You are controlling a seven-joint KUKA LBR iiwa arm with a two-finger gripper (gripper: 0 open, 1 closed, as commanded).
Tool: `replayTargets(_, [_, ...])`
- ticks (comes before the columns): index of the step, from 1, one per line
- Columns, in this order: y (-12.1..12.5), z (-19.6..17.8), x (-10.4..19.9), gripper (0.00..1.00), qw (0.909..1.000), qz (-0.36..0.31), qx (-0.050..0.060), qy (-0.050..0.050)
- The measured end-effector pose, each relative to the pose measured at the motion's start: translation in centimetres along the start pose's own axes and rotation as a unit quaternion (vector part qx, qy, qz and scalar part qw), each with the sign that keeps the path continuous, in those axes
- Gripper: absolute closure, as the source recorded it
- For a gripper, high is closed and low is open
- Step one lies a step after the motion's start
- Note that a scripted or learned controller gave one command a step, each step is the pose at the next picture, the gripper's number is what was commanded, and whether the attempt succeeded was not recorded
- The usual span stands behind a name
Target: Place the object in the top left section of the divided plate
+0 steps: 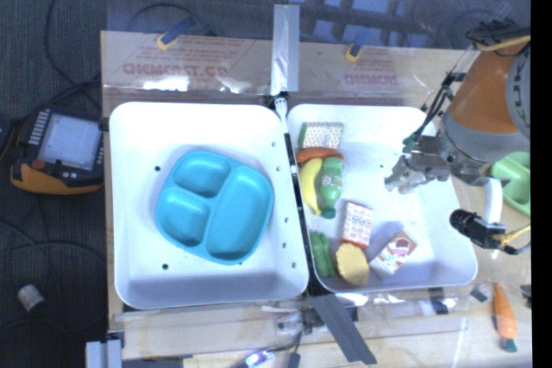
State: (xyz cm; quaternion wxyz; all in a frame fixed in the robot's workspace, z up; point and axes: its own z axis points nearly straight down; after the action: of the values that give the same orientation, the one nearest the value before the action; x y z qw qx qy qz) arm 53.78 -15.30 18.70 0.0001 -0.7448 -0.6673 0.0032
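Tool (412, 175) over the right bin (379, 121), its grip state unclear; blue divided plate (214, 204) sits apart

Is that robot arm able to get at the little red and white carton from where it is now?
Probably yes: the gripper hangs above the right bin, and the carton lies uncovered.

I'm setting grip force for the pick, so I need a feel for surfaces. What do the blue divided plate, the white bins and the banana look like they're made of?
Blue divided plate: likely moulded plastic, smooth with a soft sheen and rounded section walls.
White bins: probably plastic too, glossy, with bright glare along the rims.
Banana: looks like a plastic toy, evenly yellow and slightly shiny; I can't tell how hard it is.
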Motion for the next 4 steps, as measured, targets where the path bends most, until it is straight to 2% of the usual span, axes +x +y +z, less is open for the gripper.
replayTargets(1, [-3.4, 4.0, 2.1, 1.0, 0.9989, 0.046, 0.001, 0.001])
replayTargets(2, [-6.6, 0.5, 9.7, 1.0, 1.0, 0.006, 0.001, 0.003])
replayTargets(3, [-5.2, -1.8, 7.0, 1.0, 0.9955, -0.094, 0.0, 0.001])
replayTargets(4, [-7.1, -0.8, 14.6, 1.0, 0.9211, -0.389, -0.001, 0.003])
